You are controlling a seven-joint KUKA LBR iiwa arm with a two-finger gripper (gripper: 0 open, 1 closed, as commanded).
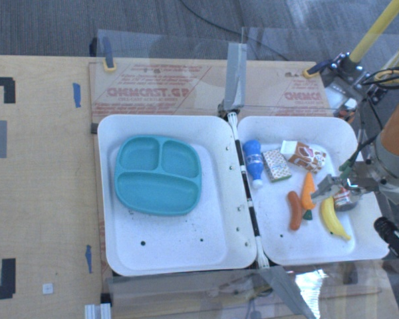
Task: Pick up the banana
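Note:
The yellow banana [335,220] lies in the right bin [366,244], near its right wall, with its length running from upper left to lower right. My gripper [338,193] hangs just above the banana's upper end, coming in from the right. The banana rests on the bin floor.
Left of the banana are an orange carrot [308,190] and a red-orange sausage [295,211]. Farther back sit a blue bottle [253,159], a small patterned box [276,165] and a brown-and-white package [308,156]. A teal divided plate [158,175] is in the left bin [166,258].

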